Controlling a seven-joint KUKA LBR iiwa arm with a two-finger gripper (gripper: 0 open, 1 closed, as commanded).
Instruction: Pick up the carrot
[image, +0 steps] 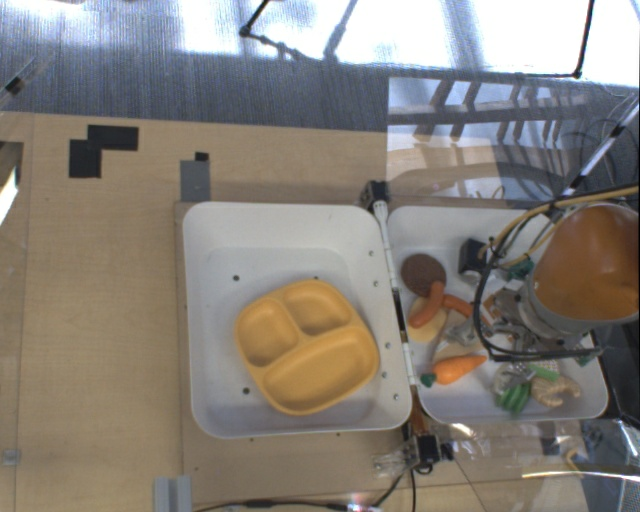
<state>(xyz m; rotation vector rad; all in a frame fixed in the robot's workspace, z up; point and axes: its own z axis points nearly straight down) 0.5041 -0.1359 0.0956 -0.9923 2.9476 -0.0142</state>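
Down in the right bin (596, 400), the carrot (458, 369) lies flat near the front wall. Your hand (505, 335) hangs just beside it; you cannot tell its state. Nothing is lifted yet, so grabbing remains.

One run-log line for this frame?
arm over right white bin | orange carrot with green top lying loose | yellow divided plate in left bin

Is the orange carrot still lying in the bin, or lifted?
Still lying in the right white bin: the orange carrot rests on its floor, beside the arm.
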